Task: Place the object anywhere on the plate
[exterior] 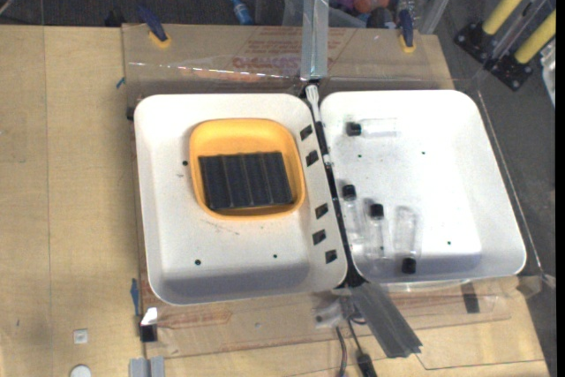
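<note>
I count two white bins on my worktop (62, 190); the left bin (163, 265) bears one orange plate (243, 135) with one dark ridged block (245, 179) on it; the right bin (459, 181) holds four clear black-capped vials (381, 225), its far right corner open; my tool's state I cannot tell.

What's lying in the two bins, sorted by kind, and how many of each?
Orange plate: 1
Dark ribbed block, lying on the plate: 1
Clear vials with black caps, all in the right bin: 4 (their clear bodies are faint, so this is counted by caps)
Total: 6
</note>
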`<state>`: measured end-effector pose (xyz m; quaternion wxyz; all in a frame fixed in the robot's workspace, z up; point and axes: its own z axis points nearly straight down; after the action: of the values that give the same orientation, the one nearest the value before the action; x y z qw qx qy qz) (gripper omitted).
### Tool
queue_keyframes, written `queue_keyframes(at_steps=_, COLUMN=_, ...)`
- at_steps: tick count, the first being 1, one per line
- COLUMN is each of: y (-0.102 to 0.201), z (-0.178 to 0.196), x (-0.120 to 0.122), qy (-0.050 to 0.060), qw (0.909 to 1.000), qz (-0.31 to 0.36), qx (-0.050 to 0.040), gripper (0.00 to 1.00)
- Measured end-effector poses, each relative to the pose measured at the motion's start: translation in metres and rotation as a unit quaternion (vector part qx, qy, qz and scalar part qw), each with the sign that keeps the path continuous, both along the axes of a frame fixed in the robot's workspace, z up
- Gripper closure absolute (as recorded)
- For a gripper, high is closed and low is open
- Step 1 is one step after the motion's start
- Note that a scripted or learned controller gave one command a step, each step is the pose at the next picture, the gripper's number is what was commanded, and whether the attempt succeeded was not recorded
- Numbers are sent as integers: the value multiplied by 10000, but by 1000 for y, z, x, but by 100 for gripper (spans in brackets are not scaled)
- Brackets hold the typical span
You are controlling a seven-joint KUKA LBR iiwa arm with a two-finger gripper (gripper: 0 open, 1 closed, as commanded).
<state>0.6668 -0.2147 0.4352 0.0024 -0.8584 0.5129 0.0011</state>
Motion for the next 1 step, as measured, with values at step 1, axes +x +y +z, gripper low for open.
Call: queue_keyframes(at_steps=1, y=7, z=0, x=1, qy=-16, qw=9929, qz=1191, qx=-12, gripper=100)
